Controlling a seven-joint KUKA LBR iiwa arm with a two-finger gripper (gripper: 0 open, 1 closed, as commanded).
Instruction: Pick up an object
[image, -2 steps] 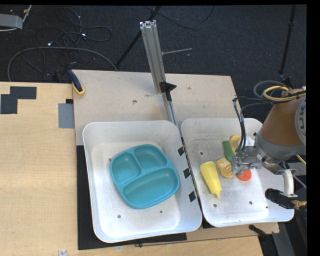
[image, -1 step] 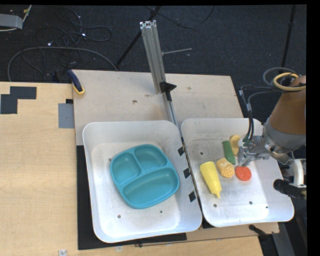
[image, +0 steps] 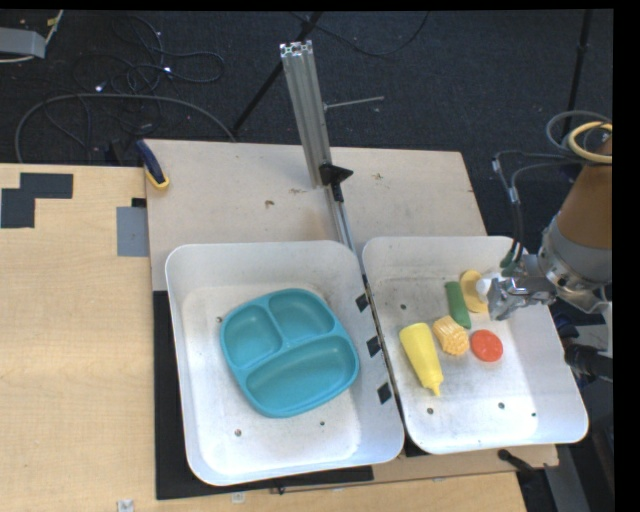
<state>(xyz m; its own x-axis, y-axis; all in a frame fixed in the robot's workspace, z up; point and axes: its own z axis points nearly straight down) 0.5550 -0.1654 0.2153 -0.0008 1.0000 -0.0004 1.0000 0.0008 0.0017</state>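
The claw (image: 503, 291) sits at the right of the frame, low over the upper right part of the right bin (image: 545, 425), and whether it is spread or pressed together I cannot tell, since it is small and blurred against the white. Just beside it to the left lie a small yellow piece (image: 472, 279) and a green vegetable (image: 457, 301), which appear to touch each other; below them a corn cob (image: 451, 336) rests against a yellow bottle (image: 423, 357), with a red tomato (image: 486, 346) close on the right. These look like light, hard plastic toys (smooth, so likely slippery, and not fragile). The tomato stands apart enough to be gripped across its middle; the bottle would be best taken across its narrower body. Further left, a blue divided plate (image: 289, 350) lies in the left bin (image: 195, 420) on the surface (image: 70, 330).
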